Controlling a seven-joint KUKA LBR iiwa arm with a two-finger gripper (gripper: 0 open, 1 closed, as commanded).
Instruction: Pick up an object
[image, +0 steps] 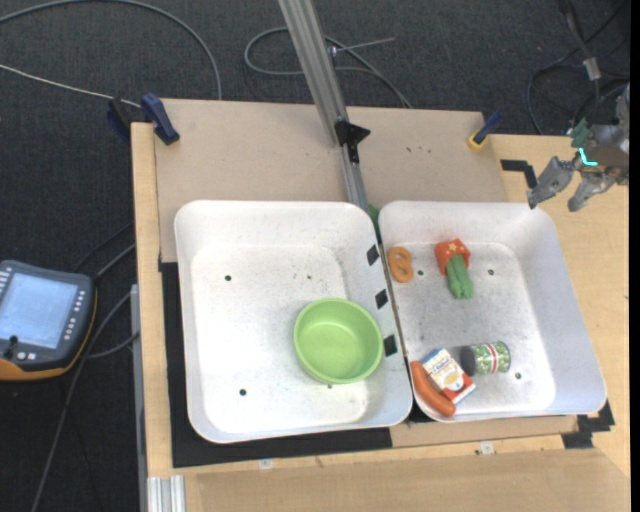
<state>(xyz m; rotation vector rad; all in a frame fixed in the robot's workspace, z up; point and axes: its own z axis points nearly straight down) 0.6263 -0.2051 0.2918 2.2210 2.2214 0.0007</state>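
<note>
My gripper (566, 190) hangs open at the far right, above the bench just beyond the right bin's (560, 255) back right corner, with nothing between its fingers. In the right bin lie an orange ring-shaped piece (401, 264), a red and green toy vegetable (455, 267), a dark can with a green label (486, 358), a small colourful carton (446, 368) and an orange-red sausage-shaped toy (430, 394). A light green bowl (338, 341) sits in the left bin (230, 240) near its front right.
A metal pole (325, 85) slants down from the top to the gap between the bins. Blue (158, 115) and yellow (483, 132) clamps hold the board's back corners. A handheld pendant (40, 318) lies off the bench at left.
</note>
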